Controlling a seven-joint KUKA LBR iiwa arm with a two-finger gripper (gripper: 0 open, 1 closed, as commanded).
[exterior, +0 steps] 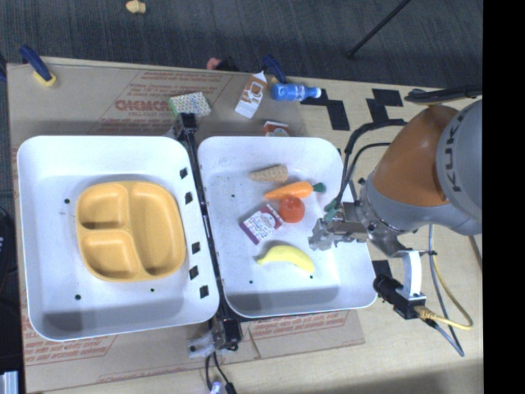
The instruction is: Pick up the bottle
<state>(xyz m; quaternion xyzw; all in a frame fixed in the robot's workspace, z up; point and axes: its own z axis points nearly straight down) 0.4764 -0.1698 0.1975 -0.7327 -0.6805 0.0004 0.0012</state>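
Note:
A small blue bottle [288, 92] with a white cap lies on its side on the cardboard bench behind the right bin [328, 290], outside it. My gripper [326, 233] hangs low over the right side of the right bin, just right of a banana [285, 258] and a red tomato-like ball [292, 210]. The bottle is far from it, toward the top of the view. Nothing shows in the gripper's grasp.
The right bin also holds a carrot [289, 191], a tan biscuit [269, 173] and a purple packet [260, 223]. A yellow divided plate [131, 228] sits in the left bin [41, 302]. Small cartons [251, 95] and a patterned packet [189, 103] lie near the bottle.

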